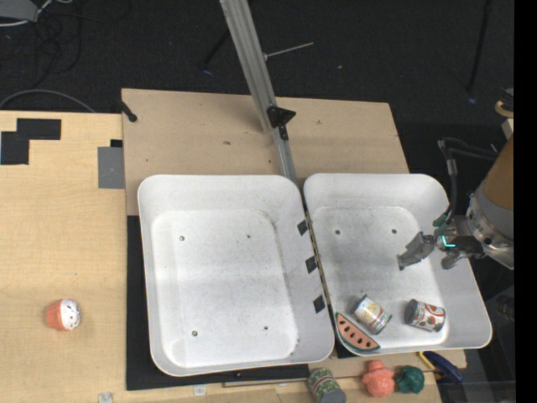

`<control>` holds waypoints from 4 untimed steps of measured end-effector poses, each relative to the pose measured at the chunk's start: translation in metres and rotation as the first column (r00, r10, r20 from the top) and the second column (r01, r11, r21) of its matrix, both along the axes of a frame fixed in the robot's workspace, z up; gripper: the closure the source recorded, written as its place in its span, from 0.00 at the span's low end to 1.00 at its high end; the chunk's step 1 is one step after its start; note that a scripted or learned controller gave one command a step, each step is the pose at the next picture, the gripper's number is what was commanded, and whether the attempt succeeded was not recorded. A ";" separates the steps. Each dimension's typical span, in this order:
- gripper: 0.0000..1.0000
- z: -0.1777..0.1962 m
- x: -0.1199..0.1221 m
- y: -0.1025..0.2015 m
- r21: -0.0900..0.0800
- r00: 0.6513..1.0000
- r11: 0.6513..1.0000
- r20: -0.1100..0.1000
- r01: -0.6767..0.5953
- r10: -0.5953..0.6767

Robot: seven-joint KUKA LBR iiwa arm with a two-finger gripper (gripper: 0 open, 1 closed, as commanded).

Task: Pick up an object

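Note:
The right bin (394, 191) holds a small silver can (370, 313), a watermelon-slice toy (356, 332) at its front left corner, and a grey can with a red and white label (425, 315) near the front. My gripper (430, 250) hangs over the right side of this bin, above and behind the cans, its two dark fingers spread apart. Nothing sits between the fingers.
The left bin (218, 200) lies beside the right one. A metal rail (256, 74) slants up from between the bins. A red and white ball (63, 315) rests on the bench at left. Small toys (382, 379) lie in front of the right bin.

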State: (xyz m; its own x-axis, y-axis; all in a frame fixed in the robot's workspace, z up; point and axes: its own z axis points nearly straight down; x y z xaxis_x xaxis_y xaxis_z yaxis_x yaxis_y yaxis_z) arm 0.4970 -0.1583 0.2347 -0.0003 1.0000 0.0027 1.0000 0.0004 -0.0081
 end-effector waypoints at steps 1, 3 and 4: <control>0.00 0.002 0.001 -0.001 -0.001 1.000 1.000 0.005 0.002 -0.002; 0.00 -0.098 -0.009 -0.005 0.000 1.000 1.000 -0.002 0.001 -0.001; 0.00 -0.144 -0.008 -0.004 -0.002 1.000 1.000 0.007 0.002 -0.002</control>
